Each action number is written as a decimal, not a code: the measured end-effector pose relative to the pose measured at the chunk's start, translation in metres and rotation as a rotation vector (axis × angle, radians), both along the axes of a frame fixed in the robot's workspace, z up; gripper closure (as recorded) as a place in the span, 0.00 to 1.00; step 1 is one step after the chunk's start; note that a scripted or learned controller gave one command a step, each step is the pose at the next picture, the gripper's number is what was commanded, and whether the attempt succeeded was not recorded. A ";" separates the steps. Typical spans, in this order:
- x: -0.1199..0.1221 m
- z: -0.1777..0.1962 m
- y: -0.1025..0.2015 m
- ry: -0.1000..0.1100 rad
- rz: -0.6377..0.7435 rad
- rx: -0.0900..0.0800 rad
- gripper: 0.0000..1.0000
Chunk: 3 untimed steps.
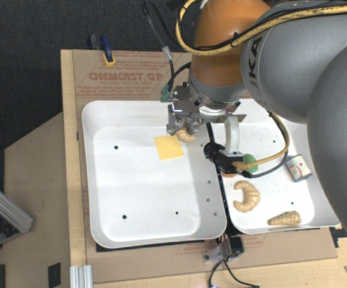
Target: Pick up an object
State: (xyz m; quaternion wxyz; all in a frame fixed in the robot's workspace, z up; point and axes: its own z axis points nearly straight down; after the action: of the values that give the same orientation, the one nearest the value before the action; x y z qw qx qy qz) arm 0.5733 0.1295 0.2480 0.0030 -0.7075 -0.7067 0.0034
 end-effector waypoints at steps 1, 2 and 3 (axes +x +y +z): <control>0.005 0.086 -0.007 -0.018 0.001 0.002 1.00; -0.055 0.077 0.027 -0.003 0.005 0.001 1.00; -0.014 0.012 -0.001 -0.001 -0.003 -0.003 1.00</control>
State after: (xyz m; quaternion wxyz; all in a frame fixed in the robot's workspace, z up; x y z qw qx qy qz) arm 0.5593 0.1287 0.2597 0.0019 -0.7086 -0.7056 0.0040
